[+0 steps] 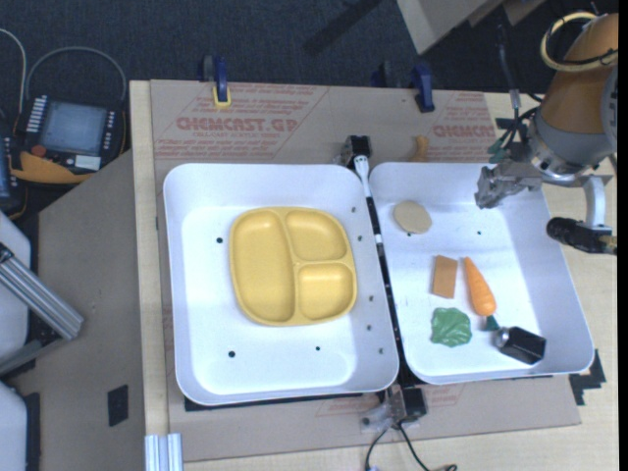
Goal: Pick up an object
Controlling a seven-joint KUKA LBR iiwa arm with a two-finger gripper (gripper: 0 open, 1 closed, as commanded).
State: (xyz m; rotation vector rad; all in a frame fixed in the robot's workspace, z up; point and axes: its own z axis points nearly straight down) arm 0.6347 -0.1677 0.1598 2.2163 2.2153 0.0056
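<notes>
Nearest camera, black tool [520, 343]; orange carrot [478, 287], long axis toward and away, lay camera-ward of pincer [494, 190], whose state could not be told.

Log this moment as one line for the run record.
gripper over right bin upper corner | holding nothing seen | carrot, tan block, green piece lying in bin | yellow tray in left bin

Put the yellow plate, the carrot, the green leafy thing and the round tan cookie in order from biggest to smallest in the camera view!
1. Yellow divided plate, biggest by far.
2. Carrot, longest of the small ones.
3. Green leafy piece and round tan cookie look about alike, so no ranking between them.
</notes>
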